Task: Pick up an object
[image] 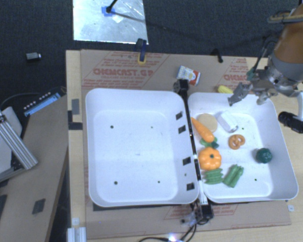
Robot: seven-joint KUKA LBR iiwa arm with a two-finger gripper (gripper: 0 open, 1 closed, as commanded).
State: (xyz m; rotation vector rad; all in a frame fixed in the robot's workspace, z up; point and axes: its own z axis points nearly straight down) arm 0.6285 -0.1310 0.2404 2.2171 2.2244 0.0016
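Camera view: gripper (250,96) hangs over far edge of right bin (283,160), w/ both fingers spread apart and nothing between them. One fingertip (232,102) dark, pointing down toward bin floor; the other sits nearer the arm's grey wrist. Orange band shows above wrist, top right.

Objs, all placed rel. to the orange pumpkin (210,158), which lies in right bin near the divider:
- carrot (202,129) just beyond it, tilted, green end nearly touching pumpkin.
- tan round piece (207,121) beyond carrot, touching it.
- white piece (225,121) farther back-right, closest obj to gripper, below it and apart.
- pretzel (236,141) to right, apart.
- dark green round obj (263,156) well to right.
- green pea pods (213,176) just in front, touching; second green veg (233,176) front-right, beside them.

Left bin (136,145) on pumpkin's other side, across divider.
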